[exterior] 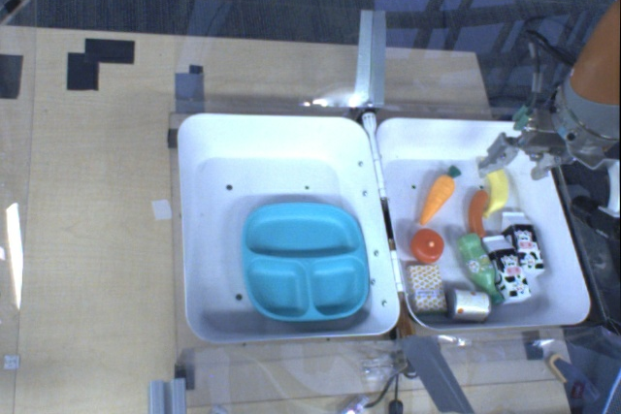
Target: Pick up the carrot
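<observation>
A blue plastic divided plate [307, 260] sat in the left white bin [209, 145], the orange plastic carrot [438, 196] lay untouched in the right white bin [408, 141], beside a small yellow banana [497, 191], and the pincer [518, 148] hovered over that bin's far right corner, fingers spread apart, holding nothing.

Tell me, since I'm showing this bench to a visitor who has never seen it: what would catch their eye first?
Probably the blue divided plate, lying alone in the left bin. Next, the right bin with its crowd of small things, the orange carrot lying slanted near its middle, apart from the rest. The gripper hangs over that bin's far right corner, with nothing seen between its fingers.
</observation>
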Available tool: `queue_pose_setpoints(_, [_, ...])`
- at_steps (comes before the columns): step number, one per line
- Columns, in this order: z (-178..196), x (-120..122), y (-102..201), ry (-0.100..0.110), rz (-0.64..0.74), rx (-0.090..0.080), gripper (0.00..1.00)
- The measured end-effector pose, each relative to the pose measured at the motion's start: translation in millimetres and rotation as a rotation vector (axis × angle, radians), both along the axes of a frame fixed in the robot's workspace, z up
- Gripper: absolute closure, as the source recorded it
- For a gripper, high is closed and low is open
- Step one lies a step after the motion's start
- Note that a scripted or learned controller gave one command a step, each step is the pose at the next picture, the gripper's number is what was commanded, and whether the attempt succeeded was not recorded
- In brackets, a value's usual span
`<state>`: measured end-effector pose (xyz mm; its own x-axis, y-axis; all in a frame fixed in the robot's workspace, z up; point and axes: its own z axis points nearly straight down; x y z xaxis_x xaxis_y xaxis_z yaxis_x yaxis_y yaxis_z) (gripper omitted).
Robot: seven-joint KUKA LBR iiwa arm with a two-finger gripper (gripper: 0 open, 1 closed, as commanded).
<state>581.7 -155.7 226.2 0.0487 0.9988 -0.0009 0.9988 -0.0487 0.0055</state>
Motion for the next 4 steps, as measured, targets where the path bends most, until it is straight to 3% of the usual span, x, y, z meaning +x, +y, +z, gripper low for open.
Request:
queue_pose_setpoints(1, [-125.7, 20.8, 19.4, -0.003, 0.384, -0.002, 0.0])
queue_pose_setpoints(2, [-113.5, 22.8, 19.4, -0.009, 0.385, -0.004, 1.0])
queue_pose_setpoints(3, [-138.6, 55.4, -3.0, 0.003, 0.372, 0.0, 1.0])
queue_pose_setpoints(4, [-38.4, 62.6, 91.2, -0.003, 0.454, -0.002, 1.0])
